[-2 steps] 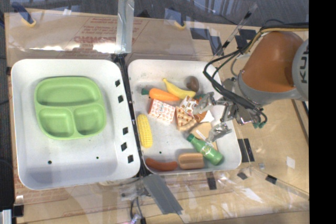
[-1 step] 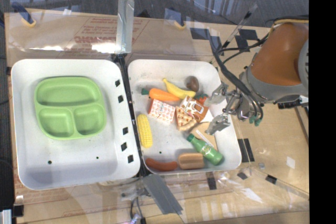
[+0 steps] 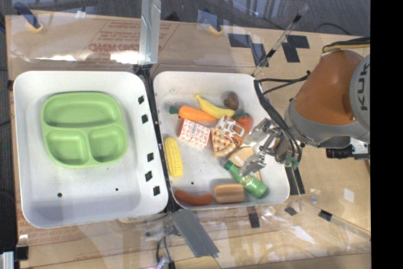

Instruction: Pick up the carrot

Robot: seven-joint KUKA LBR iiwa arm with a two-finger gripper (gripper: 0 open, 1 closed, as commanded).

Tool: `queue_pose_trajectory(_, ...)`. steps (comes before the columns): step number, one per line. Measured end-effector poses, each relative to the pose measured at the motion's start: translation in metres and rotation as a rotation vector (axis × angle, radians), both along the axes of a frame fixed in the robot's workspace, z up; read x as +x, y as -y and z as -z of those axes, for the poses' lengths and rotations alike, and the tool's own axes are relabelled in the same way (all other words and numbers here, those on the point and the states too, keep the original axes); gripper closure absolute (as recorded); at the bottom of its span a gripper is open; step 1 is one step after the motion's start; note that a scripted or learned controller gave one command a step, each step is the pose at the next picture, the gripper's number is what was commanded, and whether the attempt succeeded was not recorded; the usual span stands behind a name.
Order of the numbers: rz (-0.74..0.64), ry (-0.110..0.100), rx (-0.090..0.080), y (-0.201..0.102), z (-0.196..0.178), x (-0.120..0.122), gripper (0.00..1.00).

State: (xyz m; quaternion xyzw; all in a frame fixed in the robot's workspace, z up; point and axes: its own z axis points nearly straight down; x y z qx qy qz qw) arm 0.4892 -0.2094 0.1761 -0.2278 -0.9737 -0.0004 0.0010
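Note:
The carrot (image 3: 196,114), orange with a small green tip on its left end, lies in the upper middle of the right bin (image 3: 208,81). A yellow banana (image 3: 214,107) touches it on the upper right, and a red-and-white box (image 3: 194,133) sits just below it. My gripper (image 3: 254,149) hangs over the right side of that bin, well to the right of and below the carrot. Its fingers (image 3: 257,131) are spread open over a tan piece (image 3: 243,154) and a green bottle (image 3: 249,181). They hold nothing.
The right bin also holds a corn cob (image 3: 173,157), a pizza slice (image 3: 221,143), a sausage (image 3: 191,198), a bread roll (image 3: 228,193) and a brown piece (image 3: 232,99). A green divided tray (image 3: 85,128) sits in the left bin (image 3: 38,198).

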Motion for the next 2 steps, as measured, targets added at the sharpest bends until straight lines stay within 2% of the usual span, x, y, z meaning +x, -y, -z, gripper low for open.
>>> queue_pose_trajectory(1,0.0,0.0,0.0,0.0,0.0,0.0,0.0)
queue_pose_trajectory(2,0.178,-0.001,0.0,-0.001,0.047,-0.012,0.0)
